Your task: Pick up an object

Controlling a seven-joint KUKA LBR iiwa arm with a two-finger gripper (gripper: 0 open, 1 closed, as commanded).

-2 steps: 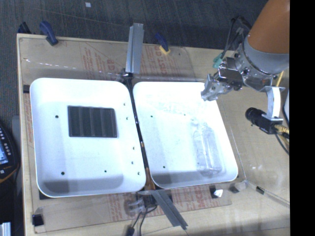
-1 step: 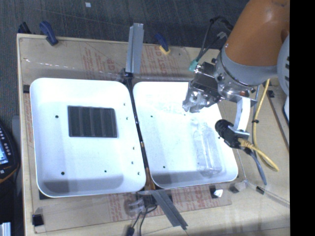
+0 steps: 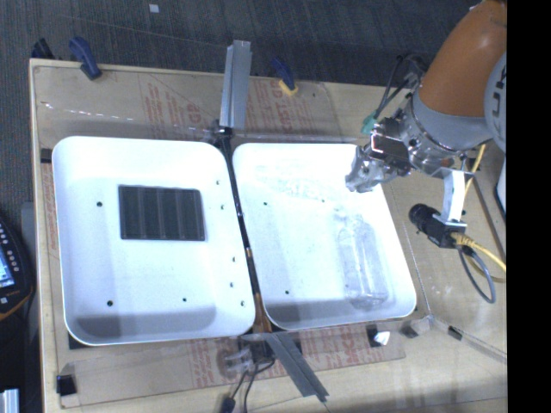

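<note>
The grey two-finger gripper [image 3: 366, 172] hangs over the far right corner of the right-hand shallow white bin [image 3: 258, 231]; from where I stand I cannot tell how far it is parted, and nothing shows in its grasp. Just toward the near side of it, a clear plastic bottle [image 3: 360, 261] lies flat along the bin's right wall, its long axis running far-to-near. The left bin [image 3: 77, 231] holds a dark ribbed rectangular panel [image 3: 162, 212], well apart.

One fixed camera looks down at a slant from above the table [image 3: 52, 93], taking in both bins [image 3: 86, 308] at middling range.
</note>
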